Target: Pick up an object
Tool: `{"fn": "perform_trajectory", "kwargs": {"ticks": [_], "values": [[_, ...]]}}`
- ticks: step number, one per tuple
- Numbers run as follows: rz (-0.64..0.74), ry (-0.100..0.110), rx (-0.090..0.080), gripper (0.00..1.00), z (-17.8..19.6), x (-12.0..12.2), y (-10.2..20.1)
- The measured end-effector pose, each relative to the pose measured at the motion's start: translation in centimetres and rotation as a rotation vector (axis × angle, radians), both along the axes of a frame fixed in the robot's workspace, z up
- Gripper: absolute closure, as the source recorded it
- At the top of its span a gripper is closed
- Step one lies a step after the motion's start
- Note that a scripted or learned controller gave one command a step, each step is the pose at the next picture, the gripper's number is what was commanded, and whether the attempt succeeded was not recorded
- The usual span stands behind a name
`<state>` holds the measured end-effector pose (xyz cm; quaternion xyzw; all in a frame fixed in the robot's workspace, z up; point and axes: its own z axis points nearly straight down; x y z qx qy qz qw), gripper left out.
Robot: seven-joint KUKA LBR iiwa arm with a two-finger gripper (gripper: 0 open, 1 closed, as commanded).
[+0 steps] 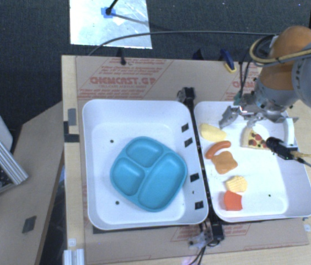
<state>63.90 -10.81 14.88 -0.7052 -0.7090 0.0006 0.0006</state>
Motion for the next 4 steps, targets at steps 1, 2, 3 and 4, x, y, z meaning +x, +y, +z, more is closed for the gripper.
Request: {"fn": "perform_trajectory", "kwargs": {"ticks": [1, 2, 3, 4], "values": [[-0.003, 0.0, 0.0, 0.0, -6.2, -0.2, -0.2], [-0.004, -0.003, 0.0, 0.0, -6.4, -0.2, -0.2], [-0.004, -0.007, 0.0, 1.0, -5.2, 0.0, -0.2], [0.0, -0.007, 0.0, 1.0, -0.6, 0.3, 0.4]]}}
